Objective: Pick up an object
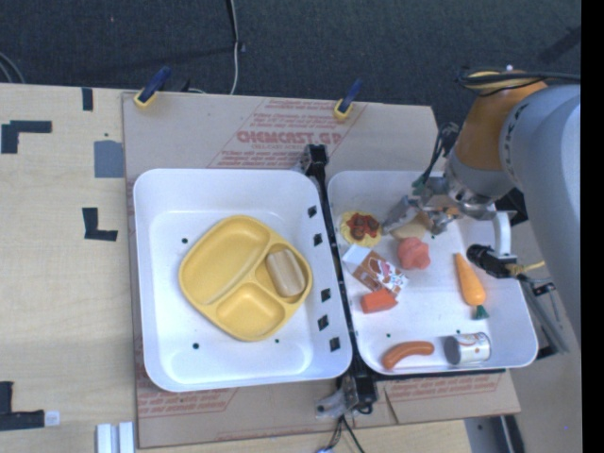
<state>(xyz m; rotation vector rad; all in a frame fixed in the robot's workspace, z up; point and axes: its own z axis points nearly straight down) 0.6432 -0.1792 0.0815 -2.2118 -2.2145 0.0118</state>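
**Gripper poised over the right bin's toy food**

The pink lump [412, 252] sits near the middle of the right bin [510, 347], between the snack packet [379, 274] and the carrot [469, 279]. It looks like a light plastic toy, firm and a little slick; a pinch across its widest sides would likely serve best. The gripper [422, 212] hangs just above and behind it, its fingers spread apart, with nothing between them and apparently touching nothing.
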